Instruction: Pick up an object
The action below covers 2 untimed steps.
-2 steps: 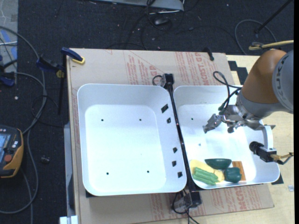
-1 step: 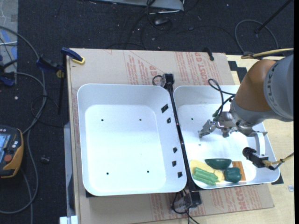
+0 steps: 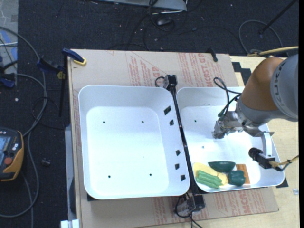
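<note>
Nearest the camera, along the front wall of the right-hand shallow white plastic bin (image 3: 209, 113), lies a small heap: a ribbed light-green plastic piece (image 3: 207, 179) on a flat pale-yellow slab (image 3: 201, 168), a dark-green bowl-like shell (image 3: 221, 166), a rounded teal lump (image 3: 236, 178) and a flat orange tile (image 3: 241, 168). All look smooth, rigid and light. The grey metal gripper (image 3: 222, 129) hangs above bare bin floor, well apart from the heap; whether its jaws are open or closed I cannot tell, and nothing is visibly held. This looks like the approach step: the next move calls for travelling forward over one object and descending. The left white bin (image 3: 90, 127) shares the brown cardboard-topped desk (image 3: 123, 63).
</note>
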Each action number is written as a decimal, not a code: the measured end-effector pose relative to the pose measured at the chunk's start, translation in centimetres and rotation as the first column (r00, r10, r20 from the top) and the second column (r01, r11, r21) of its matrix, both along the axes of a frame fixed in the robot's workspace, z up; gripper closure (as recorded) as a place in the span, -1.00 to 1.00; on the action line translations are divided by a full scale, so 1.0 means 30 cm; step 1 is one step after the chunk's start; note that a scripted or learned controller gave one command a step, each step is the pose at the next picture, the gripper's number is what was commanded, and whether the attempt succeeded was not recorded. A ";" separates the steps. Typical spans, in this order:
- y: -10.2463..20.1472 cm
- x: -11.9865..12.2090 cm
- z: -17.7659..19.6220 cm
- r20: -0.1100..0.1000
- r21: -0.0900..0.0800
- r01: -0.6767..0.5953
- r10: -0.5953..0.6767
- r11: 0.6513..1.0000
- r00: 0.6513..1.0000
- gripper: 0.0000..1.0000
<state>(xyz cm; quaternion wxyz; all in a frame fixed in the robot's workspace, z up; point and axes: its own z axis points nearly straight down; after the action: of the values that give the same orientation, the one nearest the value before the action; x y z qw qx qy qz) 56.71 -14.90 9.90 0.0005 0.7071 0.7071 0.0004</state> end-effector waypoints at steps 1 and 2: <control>-0.001 -0.005 0.207 0.004 -0.001 0.000 0.000 1.000 1.000 1.00; -0.024 -0.001 0.355 0.002 -0.001 0.000 0.000 1.000 1.000 1.00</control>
<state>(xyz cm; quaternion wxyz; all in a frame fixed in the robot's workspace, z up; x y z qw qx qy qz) 56.67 -15.63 20.54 0.0015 0.7071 0.7071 0.0009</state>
